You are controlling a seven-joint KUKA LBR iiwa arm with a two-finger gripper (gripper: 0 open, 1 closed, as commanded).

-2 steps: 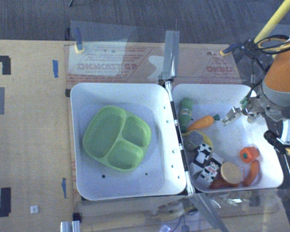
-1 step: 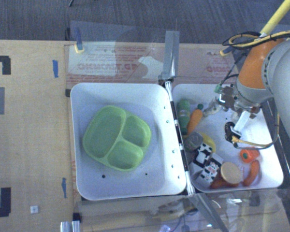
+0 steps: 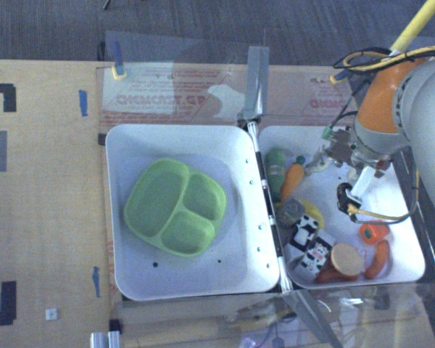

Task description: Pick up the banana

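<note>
In the left half of the right bin, just right of frame centre: the banana. Shows as a short yellow curve, tucked against a grey round piece on its left and touching a black-and-white block below. Probably lands there by tumbling with the other toys, heaped along the bin's left wall and lower edge: a green piece and a carrot above, a tan disc and a red sausage toward the lower right. Leaves little bare floor around the fruit, so likely calls for a descent from straight above.

Up and right of the banana, over the bin's upper middle: the gripper. Hangs apart from the banana, touching no toy as far as can be made out. Grasps nothing visible; spread or clenched, cannot tell from this angle.

In the left bin, a green divided plate, well apart from all this.
</note>
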